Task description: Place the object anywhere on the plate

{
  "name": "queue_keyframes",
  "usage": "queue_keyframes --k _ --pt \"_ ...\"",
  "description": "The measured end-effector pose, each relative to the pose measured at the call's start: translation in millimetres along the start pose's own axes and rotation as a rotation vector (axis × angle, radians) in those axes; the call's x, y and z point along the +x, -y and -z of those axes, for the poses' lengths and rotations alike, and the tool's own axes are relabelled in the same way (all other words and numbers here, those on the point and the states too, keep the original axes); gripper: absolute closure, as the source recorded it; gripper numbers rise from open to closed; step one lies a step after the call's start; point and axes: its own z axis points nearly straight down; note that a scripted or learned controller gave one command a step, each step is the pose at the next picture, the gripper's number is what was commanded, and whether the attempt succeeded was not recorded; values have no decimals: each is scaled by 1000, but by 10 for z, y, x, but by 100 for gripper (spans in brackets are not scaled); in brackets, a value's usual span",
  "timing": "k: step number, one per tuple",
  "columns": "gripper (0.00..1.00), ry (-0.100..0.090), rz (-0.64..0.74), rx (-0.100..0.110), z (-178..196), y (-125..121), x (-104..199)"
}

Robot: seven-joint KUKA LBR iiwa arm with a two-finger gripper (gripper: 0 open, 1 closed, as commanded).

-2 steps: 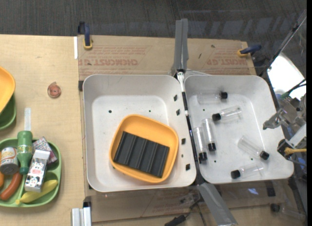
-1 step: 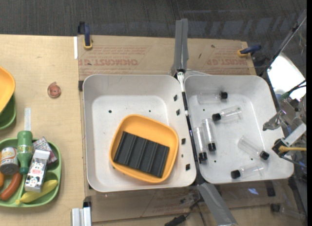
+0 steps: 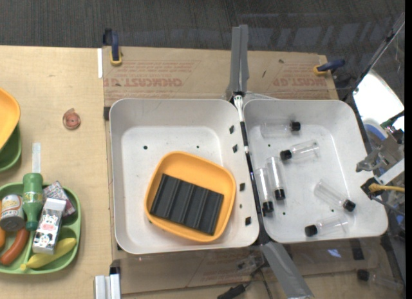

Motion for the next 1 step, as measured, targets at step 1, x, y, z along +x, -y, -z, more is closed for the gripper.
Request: queue_keyframes --k 1 --pt "0 0 -29 0 14 -26 36"
